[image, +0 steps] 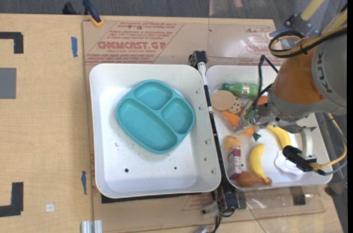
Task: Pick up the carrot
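Fingers (255, 116) of the gripper point down into the right bin (325, 163), at its middle left, beneath the grey wrist and the orange band of the arm (295, 83); they are dark, small and partly covered by the wrist, so whether they stand wide or narrow cannot be told. Nothing can be seen held between them.

Largest to smallest: the surface (44, 116), a brown board, bears two shallow white bins side by side. The left bin (110, 166) contains a teal divided plate (155, 115), set near its centre with three compartments. The right bin contains the loose items. A yellow banana (257, 162) lies toward the near side, and a second banana (279, 135) lies just beyond it, beside the wrist. A green bottle (241, 88) lies on its side at the far edge. A round tan disc (223, 99) rests below the bottle. A small bottle with a red label (235, 157) lies along the left wall.

The carrot (231, 118), orange and tapered, lies in the right bin just below the tan disc and immediately left of the fingers. Further orange pieces (249, 130) lie close under the fingertips; contact between them and the fingers cannot be judged.
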Action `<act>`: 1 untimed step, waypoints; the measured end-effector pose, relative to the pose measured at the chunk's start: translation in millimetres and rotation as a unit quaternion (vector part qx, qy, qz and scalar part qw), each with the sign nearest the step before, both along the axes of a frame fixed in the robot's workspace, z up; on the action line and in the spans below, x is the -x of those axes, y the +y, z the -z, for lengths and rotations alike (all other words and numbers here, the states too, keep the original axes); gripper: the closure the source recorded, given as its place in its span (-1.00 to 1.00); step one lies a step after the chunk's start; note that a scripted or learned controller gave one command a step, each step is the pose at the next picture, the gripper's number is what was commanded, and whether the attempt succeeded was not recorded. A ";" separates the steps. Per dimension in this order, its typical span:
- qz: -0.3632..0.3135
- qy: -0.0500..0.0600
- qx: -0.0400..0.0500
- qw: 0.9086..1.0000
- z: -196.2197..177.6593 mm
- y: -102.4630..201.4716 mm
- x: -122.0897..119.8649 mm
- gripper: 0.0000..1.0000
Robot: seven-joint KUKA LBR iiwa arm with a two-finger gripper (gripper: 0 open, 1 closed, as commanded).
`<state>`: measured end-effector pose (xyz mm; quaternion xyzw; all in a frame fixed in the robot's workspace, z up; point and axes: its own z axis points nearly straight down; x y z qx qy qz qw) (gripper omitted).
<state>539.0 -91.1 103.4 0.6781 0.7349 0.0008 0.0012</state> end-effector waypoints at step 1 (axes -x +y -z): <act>0.115 0.000 -0.001 0.993 -81.3 56.1 9.9 1.00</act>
